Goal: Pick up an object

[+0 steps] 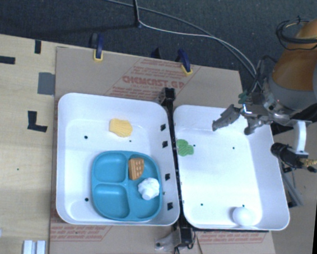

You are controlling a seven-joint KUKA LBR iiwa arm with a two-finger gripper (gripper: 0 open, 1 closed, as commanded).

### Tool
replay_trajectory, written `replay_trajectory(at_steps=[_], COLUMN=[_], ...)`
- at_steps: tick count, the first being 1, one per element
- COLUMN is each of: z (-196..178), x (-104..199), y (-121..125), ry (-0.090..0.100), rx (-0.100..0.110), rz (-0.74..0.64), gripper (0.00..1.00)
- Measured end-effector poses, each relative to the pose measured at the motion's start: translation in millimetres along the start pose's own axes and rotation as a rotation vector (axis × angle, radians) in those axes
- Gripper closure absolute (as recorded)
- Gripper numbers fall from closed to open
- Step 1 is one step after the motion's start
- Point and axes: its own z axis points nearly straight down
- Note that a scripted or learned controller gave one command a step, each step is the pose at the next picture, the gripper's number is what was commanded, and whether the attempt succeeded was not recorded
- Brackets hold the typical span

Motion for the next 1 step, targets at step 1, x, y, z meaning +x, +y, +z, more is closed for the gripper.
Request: replay_trajectory(at_steps=[1], z=[-50.5], x=[66.5], y=[-76.7], ry=[0.001], rx=[-0.006], rz=[-0.005], gripper=[0.0])
